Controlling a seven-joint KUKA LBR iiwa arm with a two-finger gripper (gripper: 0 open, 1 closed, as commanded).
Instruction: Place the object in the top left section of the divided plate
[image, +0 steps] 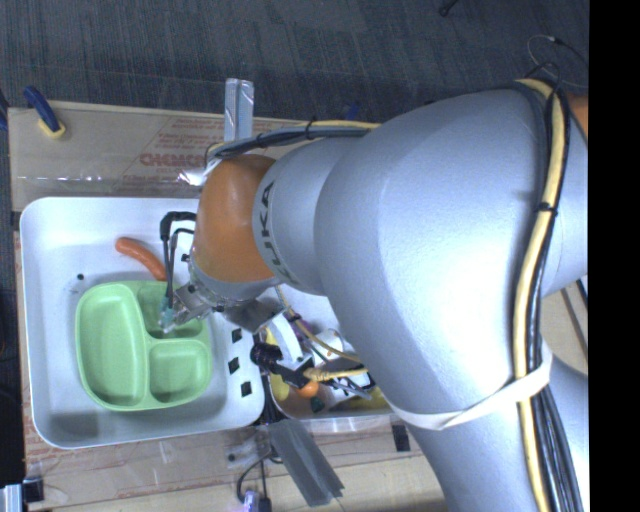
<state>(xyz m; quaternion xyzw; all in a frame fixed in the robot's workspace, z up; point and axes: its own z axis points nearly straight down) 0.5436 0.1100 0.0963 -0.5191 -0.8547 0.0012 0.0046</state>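
A light green divided plate (112, 350) lies in the left white bin (60, 235). It has one long section on the left and two smaller ones on the right. An orange sausage-shaped object (140, 257) lies on the bin floor just beyond the plate's far rim. My gripper (172, 315) hangs over the plate's upper right section, close to its rim, below the orange wrist band (232, 225). The arm hides the plate's right edge.
The grey arm (420, 260) covers most of the right bin. Several small items, orange and yellow among them (322, 385), show under it at the bin's near side. A blue-handled tool (42, 110) lies on the bench at the far left corner.
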